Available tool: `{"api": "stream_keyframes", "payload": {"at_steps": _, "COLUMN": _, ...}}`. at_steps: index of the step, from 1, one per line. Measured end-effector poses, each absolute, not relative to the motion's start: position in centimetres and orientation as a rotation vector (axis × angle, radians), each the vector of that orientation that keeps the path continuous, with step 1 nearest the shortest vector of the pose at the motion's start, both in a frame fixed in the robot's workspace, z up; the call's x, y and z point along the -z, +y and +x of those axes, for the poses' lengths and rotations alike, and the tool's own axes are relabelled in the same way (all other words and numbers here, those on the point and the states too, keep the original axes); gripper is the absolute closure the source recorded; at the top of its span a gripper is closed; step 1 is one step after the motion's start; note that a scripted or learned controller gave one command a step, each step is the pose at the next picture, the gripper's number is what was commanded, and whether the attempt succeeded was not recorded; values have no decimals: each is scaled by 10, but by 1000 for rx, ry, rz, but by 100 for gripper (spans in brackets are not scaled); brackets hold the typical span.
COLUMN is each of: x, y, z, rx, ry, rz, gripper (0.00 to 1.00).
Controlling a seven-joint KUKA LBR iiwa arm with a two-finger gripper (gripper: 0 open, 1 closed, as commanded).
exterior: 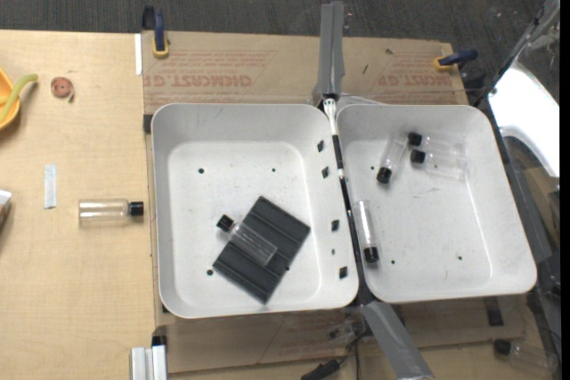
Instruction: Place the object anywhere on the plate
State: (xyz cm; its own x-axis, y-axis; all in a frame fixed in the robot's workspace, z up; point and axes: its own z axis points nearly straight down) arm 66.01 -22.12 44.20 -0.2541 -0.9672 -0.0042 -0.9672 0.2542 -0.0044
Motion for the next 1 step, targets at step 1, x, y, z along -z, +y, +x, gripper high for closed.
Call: {"api": "stream_keyframes", "payload": {"at_steps": 1, "x": -442, "y": -221, "z": 660, "rx": 1, "ry": 2147, "rz": -2286, "gripper": 0}}
